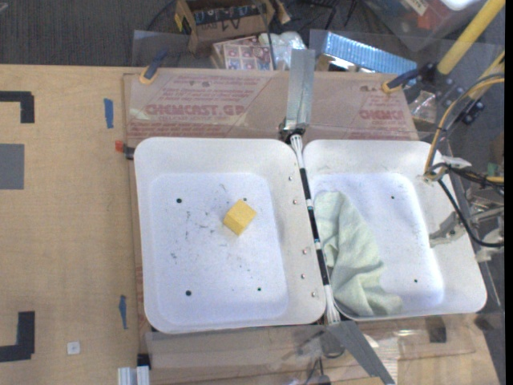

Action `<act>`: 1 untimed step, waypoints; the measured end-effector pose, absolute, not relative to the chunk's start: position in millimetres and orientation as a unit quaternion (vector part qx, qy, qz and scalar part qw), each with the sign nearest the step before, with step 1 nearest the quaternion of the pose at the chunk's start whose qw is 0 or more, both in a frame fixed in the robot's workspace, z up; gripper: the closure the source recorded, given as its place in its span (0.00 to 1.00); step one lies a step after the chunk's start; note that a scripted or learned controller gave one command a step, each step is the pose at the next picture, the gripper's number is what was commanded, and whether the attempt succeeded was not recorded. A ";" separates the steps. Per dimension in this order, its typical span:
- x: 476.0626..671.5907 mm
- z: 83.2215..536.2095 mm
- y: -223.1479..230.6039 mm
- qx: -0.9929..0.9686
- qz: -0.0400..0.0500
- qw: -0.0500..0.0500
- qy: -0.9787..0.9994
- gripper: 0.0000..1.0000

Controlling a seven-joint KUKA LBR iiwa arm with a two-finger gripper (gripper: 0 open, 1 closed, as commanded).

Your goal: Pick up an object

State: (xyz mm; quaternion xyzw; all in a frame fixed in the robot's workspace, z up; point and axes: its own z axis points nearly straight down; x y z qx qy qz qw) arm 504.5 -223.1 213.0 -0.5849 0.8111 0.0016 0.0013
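Observation:
A small yellow block (239,217) lies near the middle of the left white bin (160,295), resting flat on the scuffed floor. A pale green crumpled cloth (353,255) lies along the left side of the right white bin (457,291), reaching from the middle down to the front wall.
A metal divider strip (301,95) runs up behind the seam between the bins, with cardboard panels (200,103) at the back. Cables and fittings (465,207) crowd the right bin's right rim. A wooden bench top (56,239) spreads to the left.

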 end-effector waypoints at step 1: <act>481.9 188.9 -179.7 -0.701 0.003 0.001 0.713 0.00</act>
